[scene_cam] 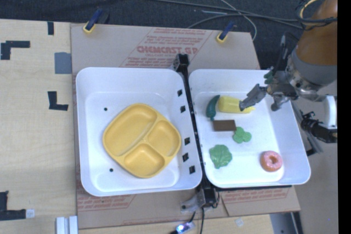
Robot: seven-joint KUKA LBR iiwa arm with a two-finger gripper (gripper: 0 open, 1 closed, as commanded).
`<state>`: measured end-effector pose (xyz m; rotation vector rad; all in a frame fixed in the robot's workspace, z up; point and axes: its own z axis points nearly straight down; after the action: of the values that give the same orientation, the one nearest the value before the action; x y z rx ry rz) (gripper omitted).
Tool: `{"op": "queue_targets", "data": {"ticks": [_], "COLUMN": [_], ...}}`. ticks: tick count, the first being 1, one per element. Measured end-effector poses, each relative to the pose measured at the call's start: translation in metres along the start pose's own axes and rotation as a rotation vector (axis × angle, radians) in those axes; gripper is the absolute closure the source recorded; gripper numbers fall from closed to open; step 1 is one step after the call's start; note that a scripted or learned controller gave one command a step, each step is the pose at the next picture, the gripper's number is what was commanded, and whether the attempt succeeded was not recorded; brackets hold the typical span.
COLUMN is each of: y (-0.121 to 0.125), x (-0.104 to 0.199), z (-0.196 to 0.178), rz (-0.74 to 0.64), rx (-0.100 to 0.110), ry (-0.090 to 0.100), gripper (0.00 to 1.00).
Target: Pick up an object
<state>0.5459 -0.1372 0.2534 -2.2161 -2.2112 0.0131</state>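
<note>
The right bin [285, 118] holds several toy foods. A yellow piece [231, 104] lies at the upper middle, with a dark green piece [211, 108] at its left end. Below them lie a brown bar [224, 125], a small green sprig [241, 136], a bigger green leafy piece [220, 155] and a pink donut [271, 161]. My gripper [260, 104] hangs over the bin's upper right, open, with nothing between its fingers. Its left finger [251, 99] points down at the right end of the yellow piece.
The left bin [88, 118] holds a yellow divided plate [142, 140]. A black divider with clips [189, 123] runs between the bins. Cables [181, 0] cross the dark floor behind the bench, and yellow clamps [92, 21] pin the cardboard.
</note>
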Motion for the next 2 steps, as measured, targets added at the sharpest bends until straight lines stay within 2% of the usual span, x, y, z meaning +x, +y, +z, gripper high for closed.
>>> {"op": "queue_targets", "data": {"ticks": [1,2], "y": [0.002,0.002], "x": [0.000,-0.005], "z": [-0.007,0.038], "rz": [-0.004,-0.002], "rx": [-0.012,-0.008], "ry": [-0.002,-0.002], "gripper": [0.00,0.00]}}
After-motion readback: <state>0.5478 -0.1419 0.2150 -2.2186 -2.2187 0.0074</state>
